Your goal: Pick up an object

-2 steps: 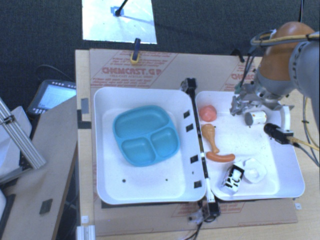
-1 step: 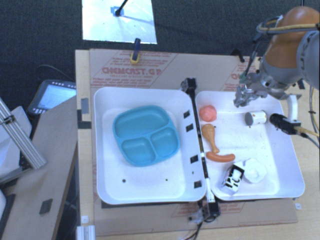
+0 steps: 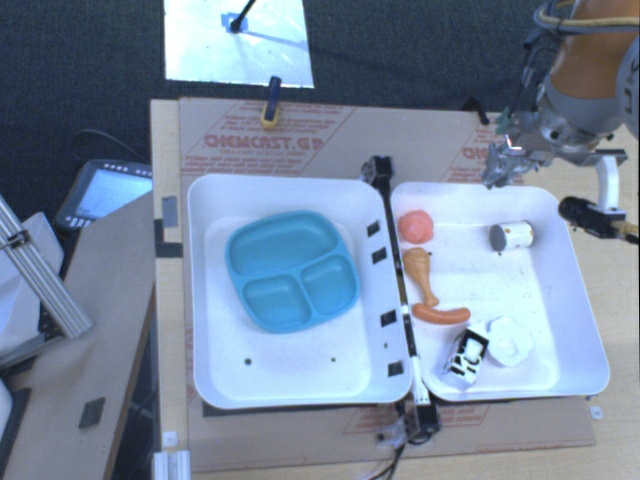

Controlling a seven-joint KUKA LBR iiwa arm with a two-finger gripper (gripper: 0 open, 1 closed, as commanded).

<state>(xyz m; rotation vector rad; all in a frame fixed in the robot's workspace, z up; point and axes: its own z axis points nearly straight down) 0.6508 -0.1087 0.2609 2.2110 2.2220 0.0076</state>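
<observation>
Black-and-white box (image 3: pixel 464 356) nearest, red "CHEMCAST" lettering (image 3: pixel 262 141) on cardboard beyond, gripper (image 3: pixel 498 173) grip state impossible to tell.

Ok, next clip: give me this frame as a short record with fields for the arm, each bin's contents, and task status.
arm: reaches in from the right, gripper above the far rim of the right bin
grasp: nothing seen between the fingers
left bin: blue divided plate
right bin: orange ball, small cylinder lying on its side, tan drumstick-shaped toy, orange sausage-shaped toy, white round object, black-and-white block
task status: no object lifted yet
</observation>
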